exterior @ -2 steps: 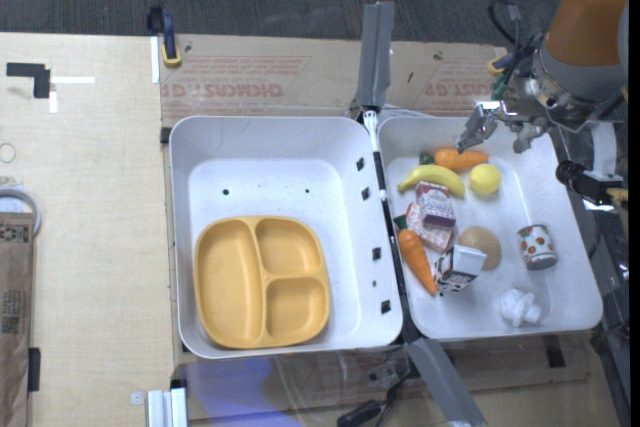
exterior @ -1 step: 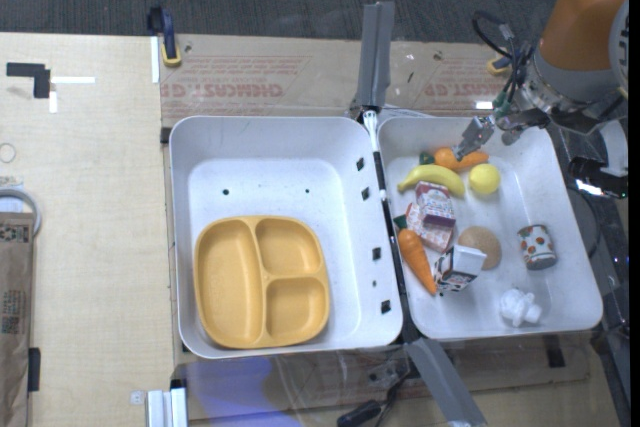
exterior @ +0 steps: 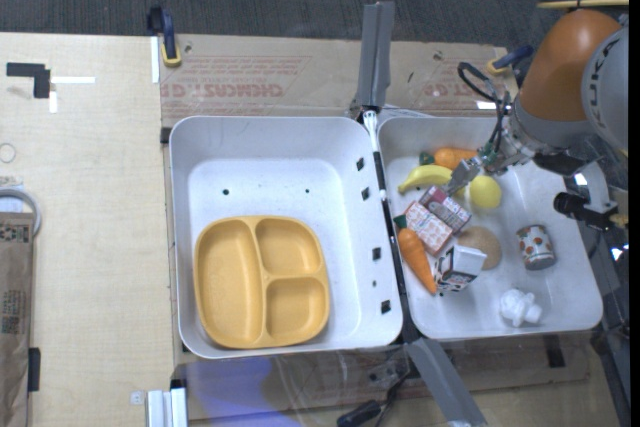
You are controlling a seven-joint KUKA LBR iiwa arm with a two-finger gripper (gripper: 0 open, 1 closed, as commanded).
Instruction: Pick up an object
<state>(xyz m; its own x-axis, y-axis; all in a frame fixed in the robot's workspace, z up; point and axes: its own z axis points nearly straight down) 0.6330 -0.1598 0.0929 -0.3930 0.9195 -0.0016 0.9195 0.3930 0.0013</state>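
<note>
From the camera view, the gripper [exterior: 478, 167] hangs low in the right bin [exterior: 570, 320], among the fruit at its far side (I cannot tell how it is set). The banana [exterior: 424, 177] lies just to its left, long axis running left-right; the lemon [exterior: 485, 192] sits just beneath it.

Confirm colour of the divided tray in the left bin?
Yellow-orange; the divided tray shows plainly in the camera view.

Pale wooden counter [exterior: 80, 245] bearing two white bins side by side: right bin [exterior: 570, 315] beneath the tool [exterior: 478, 165], left bin [exterior: 200, 145] beyond it (cardboard sheet [exterior: 270, 80] behind).
</note>
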